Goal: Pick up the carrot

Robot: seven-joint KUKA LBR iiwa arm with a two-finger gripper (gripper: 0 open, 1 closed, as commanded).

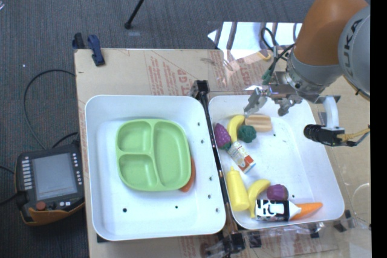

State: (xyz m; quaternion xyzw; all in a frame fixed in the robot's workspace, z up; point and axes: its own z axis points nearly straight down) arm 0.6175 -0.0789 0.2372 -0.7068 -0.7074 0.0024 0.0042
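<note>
Two white bins (pixel 97 130) (pixel 314 160). Left bin: one green tray (pixel 153 154). Right bin: two bananas (pixel 234 127) (pixel 258 190), one carrot (pixel 309 209), one yellow bottle (pixel 237 188), one broccoli (pixel 247 133), two purple items (pixel 222 136) (pixel 277 192), one small carton (pixel 240 156).

Grey arm (pixel 357 39), orange band, black cables.

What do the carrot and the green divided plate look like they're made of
Carrot: probably moulded plastic toy food, going by its flat, uniform orange and smooth taper. Green divided plate: likely matte plastic, one even pale green with soft rounded compartment ridges. Neither can be confirmed from this view.
</note>
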